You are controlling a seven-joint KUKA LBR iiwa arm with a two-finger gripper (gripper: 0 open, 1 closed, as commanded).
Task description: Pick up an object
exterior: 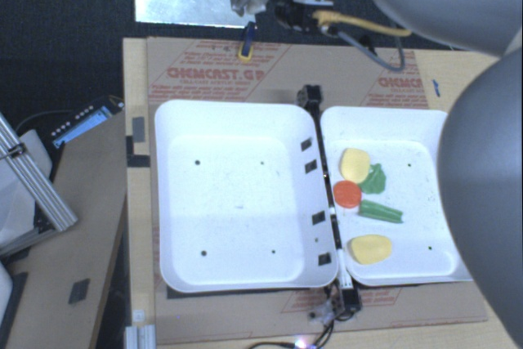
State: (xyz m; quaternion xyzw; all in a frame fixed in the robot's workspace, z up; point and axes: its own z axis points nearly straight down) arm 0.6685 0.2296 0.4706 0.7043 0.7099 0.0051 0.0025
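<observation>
The right white bin (pixel 409 132) holds several small items. These are a pale yellow piece (pixel 355 164), a green leafy piece (pixel 374 178), a red-orange disc (pixel 347 194), a green pod (pixel 381 212) and another yellow piece (pixel 370 248) near the front. My gripper (pixel 248 6) hangs at the top of the view, beyond the far edge of both bins and well away from these items. Nothing shows in its grasp.
The left white bin (pixel 176 127) sits beside the right one, with black clips (pixel 311 167) along the shared wall. A small yellow and blue clip (pixel 245 51) lies on the cardboard under the gripper. The grey arm (pixel 482 143) covers the right bin's right side.
</observation>
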